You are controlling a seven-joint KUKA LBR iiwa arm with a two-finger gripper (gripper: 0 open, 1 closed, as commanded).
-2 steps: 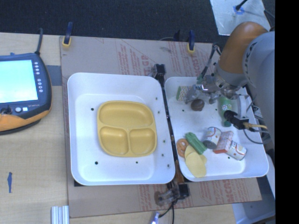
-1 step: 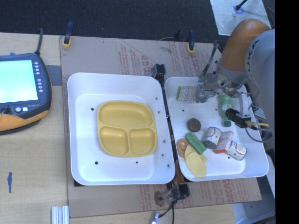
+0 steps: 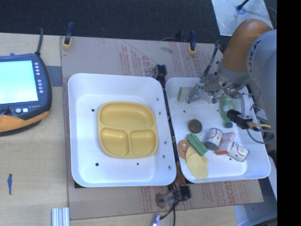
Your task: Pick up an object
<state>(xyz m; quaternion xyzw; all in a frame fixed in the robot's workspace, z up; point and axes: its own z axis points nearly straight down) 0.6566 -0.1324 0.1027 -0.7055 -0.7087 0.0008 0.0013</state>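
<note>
Two glossy white bins (image 3: pixel 77 126), moulded yellow three-compartment tray (image 3: pixel 127 128)

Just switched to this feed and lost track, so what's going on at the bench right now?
The arm reaches in from the right, with its gripper low over the far end of the right bin. Nothing shows between its fingers, so no pick is confirmed. The small items lie in that bin: a green bottle, a brown disc, a green stick, a small can, a carton and yellow slices. The left bin holds a yellow divided tray.
</note>
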